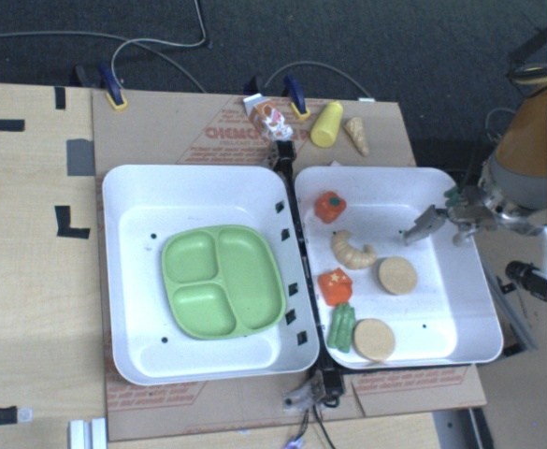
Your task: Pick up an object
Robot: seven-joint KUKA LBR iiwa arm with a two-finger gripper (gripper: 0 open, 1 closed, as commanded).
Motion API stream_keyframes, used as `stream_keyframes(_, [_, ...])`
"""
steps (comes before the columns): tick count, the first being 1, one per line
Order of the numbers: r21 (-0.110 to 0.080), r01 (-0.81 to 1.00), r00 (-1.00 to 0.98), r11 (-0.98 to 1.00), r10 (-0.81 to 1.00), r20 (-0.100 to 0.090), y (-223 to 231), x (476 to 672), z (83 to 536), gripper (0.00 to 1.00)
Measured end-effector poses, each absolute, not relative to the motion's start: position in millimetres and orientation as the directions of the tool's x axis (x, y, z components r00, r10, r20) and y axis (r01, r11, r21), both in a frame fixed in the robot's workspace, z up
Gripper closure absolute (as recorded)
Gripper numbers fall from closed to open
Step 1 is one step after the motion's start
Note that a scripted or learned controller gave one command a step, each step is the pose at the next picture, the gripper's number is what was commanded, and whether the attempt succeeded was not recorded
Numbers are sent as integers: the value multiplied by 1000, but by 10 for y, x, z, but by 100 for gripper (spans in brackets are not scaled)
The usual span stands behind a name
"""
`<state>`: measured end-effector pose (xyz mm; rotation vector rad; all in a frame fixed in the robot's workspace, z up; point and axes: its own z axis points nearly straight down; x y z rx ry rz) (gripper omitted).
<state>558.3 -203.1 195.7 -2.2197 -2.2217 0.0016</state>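
Note:
My gripper (435,236) hangs over the right side of the right bin (460,340), open, with nothing between its fingers. To its left in that bin lie a red tomato-like piece (329,206), a beige croissant (352,251), a round tan disc (397,275), a red strawberry-like piece (336,286), a green cucumber (341,326) and a second tan disc (374,339). The nearest object is the upper tan disc, just below and left of the fingertips, apart from them.
The left bin (133,213) holds a green divided plate (222,281). Behind the bins on the cardboard sit a small carton (268,118), a yellow bottle (326,124) and a beige cone (357,136). Blue clamps and cables lie at the back.

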Motion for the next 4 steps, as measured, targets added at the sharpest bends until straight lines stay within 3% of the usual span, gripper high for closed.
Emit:
stream_keyframes(1, [0,1000,-1,1,1000,0,-1433,5331,932,0])
stream_keyframes(2, [4,1000,-2,2,1000,-2,-1329,5773,866,0])
stream_keyframes(3, [3,1000,-3,3,1000,0,-997,6437,858,0])
stream_keyframes(4, [2,1000,-3,3,1000,-1,-1024,6689,852,0])
